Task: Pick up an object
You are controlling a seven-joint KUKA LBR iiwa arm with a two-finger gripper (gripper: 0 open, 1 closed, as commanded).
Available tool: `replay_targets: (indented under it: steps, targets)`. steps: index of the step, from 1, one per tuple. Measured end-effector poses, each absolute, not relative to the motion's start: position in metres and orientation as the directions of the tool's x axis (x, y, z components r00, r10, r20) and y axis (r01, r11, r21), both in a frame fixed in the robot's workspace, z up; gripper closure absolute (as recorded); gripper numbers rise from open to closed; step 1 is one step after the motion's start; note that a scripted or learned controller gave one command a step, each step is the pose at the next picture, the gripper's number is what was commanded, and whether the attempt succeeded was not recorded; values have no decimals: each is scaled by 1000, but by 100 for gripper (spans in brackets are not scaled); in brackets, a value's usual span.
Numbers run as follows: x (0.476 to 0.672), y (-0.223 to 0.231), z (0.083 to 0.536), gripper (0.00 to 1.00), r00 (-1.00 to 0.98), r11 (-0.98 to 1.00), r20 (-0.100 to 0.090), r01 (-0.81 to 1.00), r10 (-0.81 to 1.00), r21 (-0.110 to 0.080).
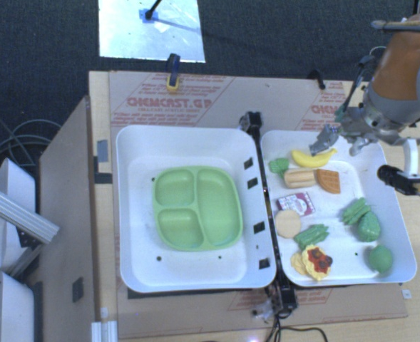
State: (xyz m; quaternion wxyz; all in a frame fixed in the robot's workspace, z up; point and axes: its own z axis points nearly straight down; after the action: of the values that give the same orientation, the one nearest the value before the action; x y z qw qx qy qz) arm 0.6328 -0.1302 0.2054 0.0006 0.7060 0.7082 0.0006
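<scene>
My gripper (pixel 340 143) hangs over the far edge of the right bin (pixel 402 223), its two fingers spread open with nothing between them. Just below its left finger (pixel 323 142) lies a yellow banana (pixel 313 159). Toy foods lie across the same bin: a small green piece (pixel 278 166), a bread roll (pixel 299 178), a brown waffle (pixel 329 181), a pink-and-white packet (pixel 296 204), a round cookie (pixel 288 224), green beans (pixel 311 234), a pizza slice (pixel 316 261), a leafy green (pixel 354 211), a green pepper (pixel 370 226) and a lime (pixel 379 257).
The left bin (pixel 135 155) holds a light green divided plate (pixel 197 207). A black clip rail (pixel 261 191) joins the two bins. The arm's grey body with an orange band (pixel 402 70) stands at the far right. A black fitting (pixel 398 178) sticks out over the right bin's rim.
</scene>
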Motion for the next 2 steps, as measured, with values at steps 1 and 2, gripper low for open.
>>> replay_targets:
  steps: [1,2]
  targets:
    - [634,-189,77,0,3,-3,-1,1000,1000,-5]
    - [638,-186,96,100,-2,2,-2,1000,1000,6]
